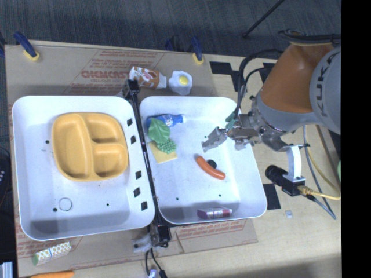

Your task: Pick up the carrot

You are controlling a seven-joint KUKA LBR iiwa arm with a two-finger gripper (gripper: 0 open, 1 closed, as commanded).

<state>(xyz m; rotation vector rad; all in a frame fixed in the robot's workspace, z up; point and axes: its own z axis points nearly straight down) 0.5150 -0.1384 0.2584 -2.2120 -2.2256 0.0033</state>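
Cardboard-lined counter (104, 68) under dark carpet at the top edge; we log two shallow white plastic bins side by side.

Left white bin (35, 213): one yellow divided plastic plate (90, 145), sitting toward 11 o'clock of the bin centre.

Right white bin (246, 204): a small orange carrot with a reddish tip (210, 168), lying flat just past centre toward 4 o'clock, long axis running from 10 to 4 o'clock, well apart from every wall. At 10 o'clock of the carrot we list a blue plastic bottle (165, 120), a green leafy toy (159, 132) and a yellow ridged square piece (165, 151), clustered and touching. At 6 o'clock, against the near wall, a dark pink-labelled tube (214, 213).

Arm: grey two-finger gripper (213, 140), at 12 o'clock of the carrot and raised above the bin floor. Its fingers appear slightly parted, with nothing between them; we hold nothing yet.

Handling note, in our judgement: the carrot is isolated, so we need no clearing. We would shift the gripper toward 6 o'clock until it sits over the carrot's middle, turn the wrist so the fingers straddle the short width rather than the length, open wider than the body, descend to the floor, then close. The rounded shape may roll if one finger touches first.
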